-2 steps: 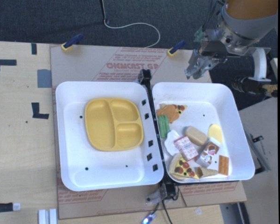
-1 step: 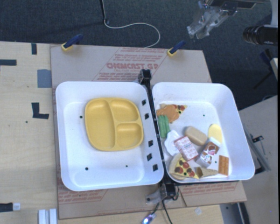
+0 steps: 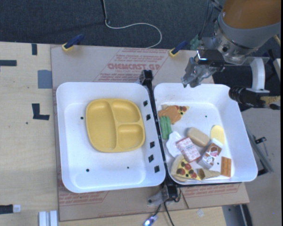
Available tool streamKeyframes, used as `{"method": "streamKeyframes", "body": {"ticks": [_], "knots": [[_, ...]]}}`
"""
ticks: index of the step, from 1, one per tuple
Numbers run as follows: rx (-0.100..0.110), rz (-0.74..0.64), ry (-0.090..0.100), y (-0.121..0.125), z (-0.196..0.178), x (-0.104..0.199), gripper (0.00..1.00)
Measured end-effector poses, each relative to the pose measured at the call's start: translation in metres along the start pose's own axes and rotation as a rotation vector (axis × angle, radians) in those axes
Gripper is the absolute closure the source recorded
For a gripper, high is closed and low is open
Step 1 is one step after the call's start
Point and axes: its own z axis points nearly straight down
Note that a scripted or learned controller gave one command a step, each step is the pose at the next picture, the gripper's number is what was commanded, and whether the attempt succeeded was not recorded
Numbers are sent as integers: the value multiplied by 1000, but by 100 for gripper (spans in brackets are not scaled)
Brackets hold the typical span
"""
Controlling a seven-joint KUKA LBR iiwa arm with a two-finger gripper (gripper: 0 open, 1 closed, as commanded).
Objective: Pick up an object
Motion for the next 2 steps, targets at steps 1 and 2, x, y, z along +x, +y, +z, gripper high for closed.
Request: {"method": "streamKeyframes", "body": {"ticks": [1,2], "knots": [[-30,-11,4,46,-123,81,100],[1,-1,-2,12,8,63,100]]}}
